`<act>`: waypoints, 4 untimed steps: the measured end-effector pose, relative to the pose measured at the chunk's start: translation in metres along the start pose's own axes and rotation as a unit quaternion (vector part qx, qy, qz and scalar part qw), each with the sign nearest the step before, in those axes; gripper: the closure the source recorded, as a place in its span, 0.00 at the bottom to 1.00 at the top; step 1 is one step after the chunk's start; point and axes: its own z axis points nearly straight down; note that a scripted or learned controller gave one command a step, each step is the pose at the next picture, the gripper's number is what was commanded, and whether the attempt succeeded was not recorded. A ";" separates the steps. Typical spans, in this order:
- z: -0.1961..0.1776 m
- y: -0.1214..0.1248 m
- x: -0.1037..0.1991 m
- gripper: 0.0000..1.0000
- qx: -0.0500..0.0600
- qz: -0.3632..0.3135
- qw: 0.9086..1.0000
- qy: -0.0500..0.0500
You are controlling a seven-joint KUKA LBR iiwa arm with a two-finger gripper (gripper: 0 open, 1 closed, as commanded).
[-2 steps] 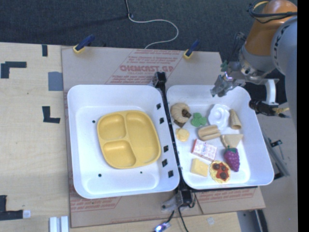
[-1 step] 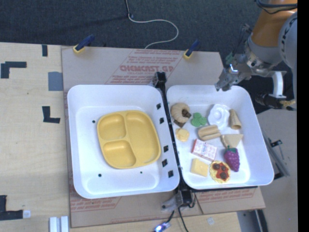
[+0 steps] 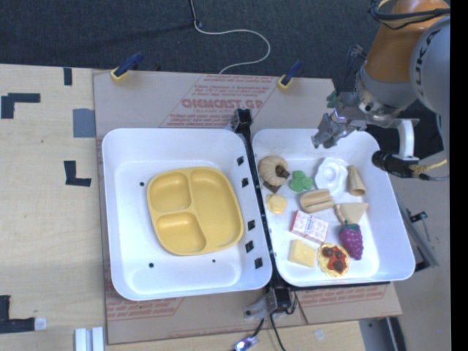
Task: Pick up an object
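Note:
My gripper (image 3: 325, 135) hangs over the far edge of the right bin (image 3: 387, 218), above and a little left of a white egg-like piece (image 3: 331, 173); nothing shows between its fingers. Toy foods lie in that bin: a brown doughnut (image 3: 273, 170), a green piece (image 3: 300, 180), a hot dog bun (image 3: 316, 199), a cone (image 3: 356, 180), a yellow round piece (image 3: 276, 205), a pink-and-white packet (image 3: 310, 227), purple grapes (image 3: 352, 240), a cheese block (image 3: 301, 254) and a small pizza (image 3: 333, 260).
The left bin (image 3: 124, 196) holds a yellow divided plate (image 3: 194, 210). Black clips line the wall between the bins (image 3: 252, 218). The arm's orange and grey body (image 3: 402, 42) looms at the upper right.

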 end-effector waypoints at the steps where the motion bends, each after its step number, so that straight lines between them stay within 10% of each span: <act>1: 0.010 -0.037 0.040 1.00 0.001 0.000 1.000 0.000; 4: -0.004 -0.107 0.153 1.00 0.001 0.000 1.000 0.000</act>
